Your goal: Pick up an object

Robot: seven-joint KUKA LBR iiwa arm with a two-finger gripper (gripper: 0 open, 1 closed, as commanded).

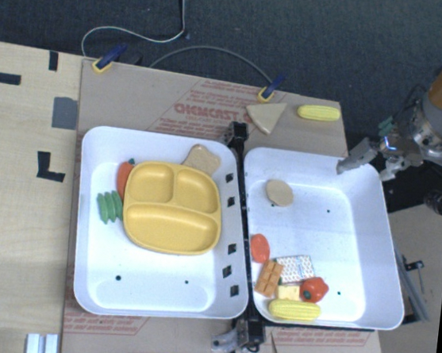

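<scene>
Hovering at the upper right corner of the right bin (355,252), the gripper (361,158) hangs just over the rim, its grey fingers pointing toward eight o'clock into the bin; nothing sits between them, and whether they are spread or closed cannot be told from this slanted look down. My judgement is that the closest candidate for the pick is the round tan cookie (279,192), lying flat on the bin floor toward the bin's upper left, apart from everything else; from the gripper it lies at roughly eight o'clock, a moderate reach across bare white floor. Being round, it offers no long axis to line up with, so wrist angle should matter little, but it looks low and flat, which probably leaves the fingers little to bite on. Farther off, at about seven o'clock from the gripper, a crowded cluster sits at the bin's lower edge: a red-orange piece (259,247), an orange wafer (269,277), a speckled cracker (297,267), a red pepper (315,288) and a yellow corn cob (294,309) whose long axis runs nine to three along the front wall. The left bin (144,282) holds a yellow divided plate (173,207), a bread slice (201,159), green beans (109,206) and an orange carrot (124,177), all well apart from the gripper
</scene>
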